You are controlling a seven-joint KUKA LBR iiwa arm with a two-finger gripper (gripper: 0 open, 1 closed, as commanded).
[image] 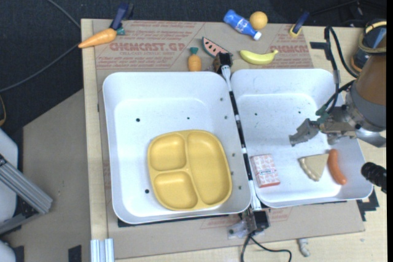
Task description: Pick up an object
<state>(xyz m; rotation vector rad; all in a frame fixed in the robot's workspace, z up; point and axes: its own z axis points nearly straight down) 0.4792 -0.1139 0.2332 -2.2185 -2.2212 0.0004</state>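
The bench (153,37) carries two shallow white bins side by side. The left bin (123,101) holds a yellow divided plate (189,169) with three compartments, lying flat in the lower centre of the frame.

The right bin (276,86) holds three items along its lower edge. A small red-and-white packet (265,170) lies flat near the bin's lower left corner. A tan wedge-shaped piece (314,166), resembling a slice of bread or cheese, lies to the right of the packet, well apart from it. A toy sausage (336,166) lies just beside the wedge on its right, oriented roughly top to bottom in the frame.

The arm (368,86) enters from the right edge of the frame. The tool (305,132) hangs over the right bin, above and slightly left of the wedge. Its dark fingers appear spread, with nothing between them. Whether the tool touches the bin floor cannot be determined.

Above the bins, on the cardboard strip at the upper part of the frame, loose toy items are placed: a carrot (98,38) at upper left, a watermelon slice (213,46) and a small orange piece (194,62) near the centre, a blue bottle (241,24), an orange ball (258,19) and a banana (258,57) at upper right.
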